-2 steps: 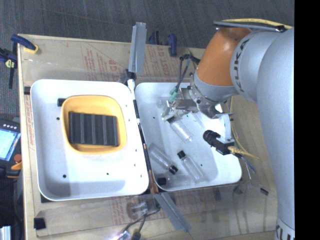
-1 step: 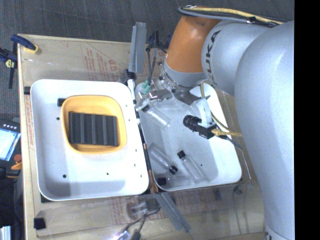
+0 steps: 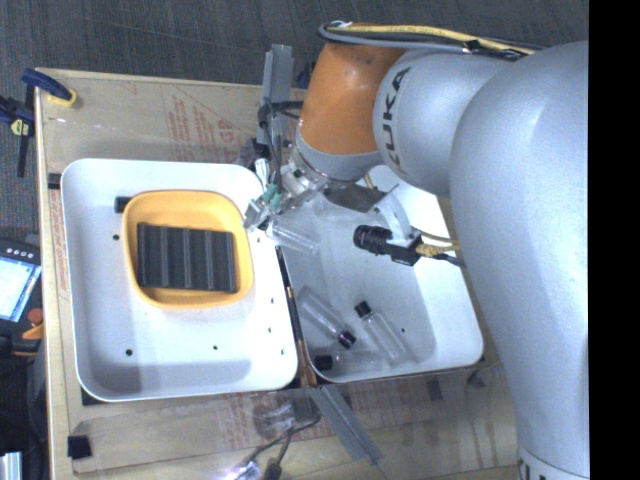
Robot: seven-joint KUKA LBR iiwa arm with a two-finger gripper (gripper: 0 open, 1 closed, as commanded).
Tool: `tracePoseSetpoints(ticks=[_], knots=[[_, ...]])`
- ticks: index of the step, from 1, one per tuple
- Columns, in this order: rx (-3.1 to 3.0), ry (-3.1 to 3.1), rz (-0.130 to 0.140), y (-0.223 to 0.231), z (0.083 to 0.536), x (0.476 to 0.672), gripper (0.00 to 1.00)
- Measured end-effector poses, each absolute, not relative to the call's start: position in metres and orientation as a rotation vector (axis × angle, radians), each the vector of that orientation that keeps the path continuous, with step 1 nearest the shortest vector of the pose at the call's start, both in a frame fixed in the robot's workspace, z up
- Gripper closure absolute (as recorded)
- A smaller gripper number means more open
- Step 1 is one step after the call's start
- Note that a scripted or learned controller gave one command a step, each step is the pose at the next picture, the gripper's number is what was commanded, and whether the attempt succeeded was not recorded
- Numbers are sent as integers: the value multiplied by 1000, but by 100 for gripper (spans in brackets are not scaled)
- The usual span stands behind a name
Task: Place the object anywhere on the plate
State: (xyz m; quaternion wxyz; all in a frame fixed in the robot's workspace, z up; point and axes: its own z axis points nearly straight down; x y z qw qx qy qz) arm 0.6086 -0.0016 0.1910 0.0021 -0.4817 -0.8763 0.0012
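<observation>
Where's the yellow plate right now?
The yellow plate sits in the left white bin, toward its upper half, in the camera view. The hand is just beyond its right edge.

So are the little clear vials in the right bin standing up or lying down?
Lying down. The clear vials rest on their sides on the floor of the right bin, black caps pointing sideways.

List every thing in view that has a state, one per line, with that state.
Plate: flat in the left bin, nothing on it.
Gripper: over the seam between the bins, a clear vial at its tip; grasp unclear.
Two clear vials: lying on their sides in the right bin.
</observation>
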Motion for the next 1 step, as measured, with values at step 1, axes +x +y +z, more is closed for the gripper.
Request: tracePoseSetpoints(ticks=[1], knots=[[-1512, -2749, 4, -2, 191, 609, 0]])
